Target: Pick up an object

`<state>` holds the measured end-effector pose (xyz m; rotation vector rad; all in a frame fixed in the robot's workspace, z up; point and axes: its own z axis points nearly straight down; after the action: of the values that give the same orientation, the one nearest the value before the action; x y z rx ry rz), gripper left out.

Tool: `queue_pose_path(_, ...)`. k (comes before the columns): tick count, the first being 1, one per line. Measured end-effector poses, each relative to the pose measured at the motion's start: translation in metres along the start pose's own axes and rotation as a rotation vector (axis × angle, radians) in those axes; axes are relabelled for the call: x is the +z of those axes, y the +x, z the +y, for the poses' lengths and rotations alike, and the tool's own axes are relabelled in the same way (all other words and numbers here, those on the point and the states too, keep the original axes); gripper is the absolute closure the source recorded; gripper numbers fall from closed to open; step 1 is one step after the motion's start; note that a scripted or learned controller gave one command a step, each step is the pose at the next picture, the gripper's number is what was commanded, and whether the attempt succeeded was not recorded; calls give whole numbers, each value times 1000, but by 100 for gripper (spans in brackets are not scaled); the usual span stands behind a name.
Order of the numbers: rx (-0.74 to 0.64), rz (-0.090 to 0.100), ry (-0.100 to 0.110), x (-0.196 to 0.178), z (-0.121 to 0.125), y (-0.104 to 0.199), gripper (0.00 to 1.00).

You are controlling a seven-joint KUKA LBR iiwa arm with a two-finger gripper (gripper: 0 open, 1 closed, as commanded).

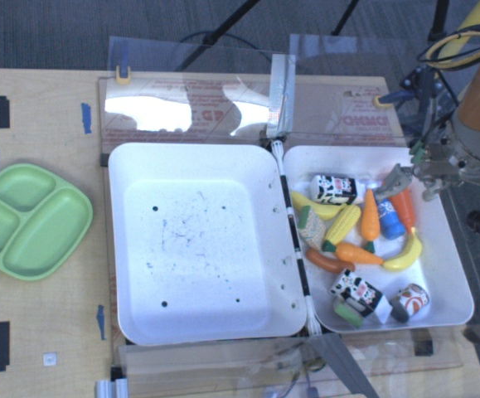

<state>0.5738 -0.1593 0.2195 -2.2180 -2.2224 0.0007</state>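
Observation:
The right bin (459,293) holds a heap of toy food. In it lie a black-and-white carton (335,189), a corn cob (343,222), an upright carrot (370,215), a blue item (389,219), a red-orange piece (404,208), a banana (404,256), a second carrot (358,254), another cow-patterned box (356,290) and a small can (411,300). My gripper (413,182) hangs over the bin's upper right part, just above the red-orange piece. Its fingers are spread open, with nothing between them.
The left bin (140,172) sits beside the right one, with a ridge (293,230) between them. A green divided plate (28,220) lies on the bench at far left. Clear panels (281,98) stand behind the bins. Cables (451,48) hang at upper right.

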Motion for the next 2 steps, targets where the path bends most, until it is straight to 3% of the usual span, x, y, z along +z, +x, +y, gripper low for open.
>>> queue_pose_path(1, 53, 5, -9, 130, -7, -34, 0)
queue_pose_path(2, -86, 0, -4, 133, -39, 6, 0)
